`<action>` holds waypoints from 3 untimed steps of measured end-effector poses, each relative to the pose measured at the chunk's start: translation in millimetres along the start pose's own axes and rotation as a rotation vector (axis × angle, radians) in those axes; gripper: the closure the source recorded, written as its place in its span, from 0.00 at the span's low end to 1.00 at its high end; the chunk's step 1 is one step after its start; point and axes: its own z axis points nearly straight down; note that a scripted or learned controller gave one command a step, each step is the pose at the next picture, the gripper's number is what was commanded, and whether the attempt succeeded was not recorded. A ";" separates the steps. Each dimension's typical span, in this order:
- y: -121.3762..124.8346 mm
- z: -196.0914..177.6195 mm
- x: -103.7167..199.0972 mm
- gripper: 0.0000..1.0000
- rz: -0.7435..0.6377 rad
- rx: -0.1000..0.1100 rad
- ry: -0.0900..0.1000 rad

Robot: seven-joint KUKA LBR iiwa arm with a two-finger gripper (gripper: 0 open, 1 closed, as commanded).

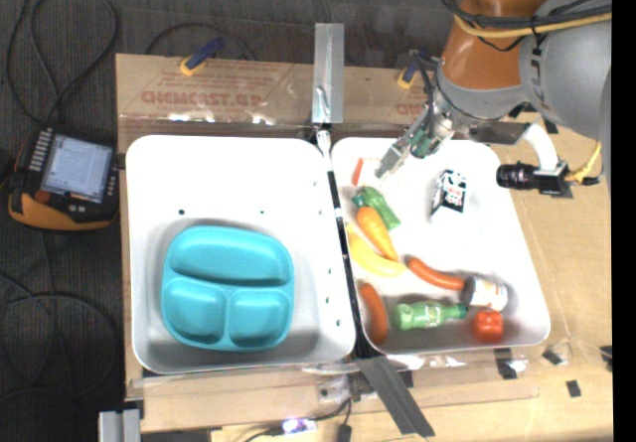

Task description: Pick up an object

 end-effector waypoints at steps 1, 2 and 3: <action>-5.6 15.9 15.9 1.00 -0.456 -0.003 0.002; -39.9 5.1 22.6 1.00 -0.669 -0.003 0.001; -8.0 1.6 -41.4 1.00 -0.939 -0.005 -0.001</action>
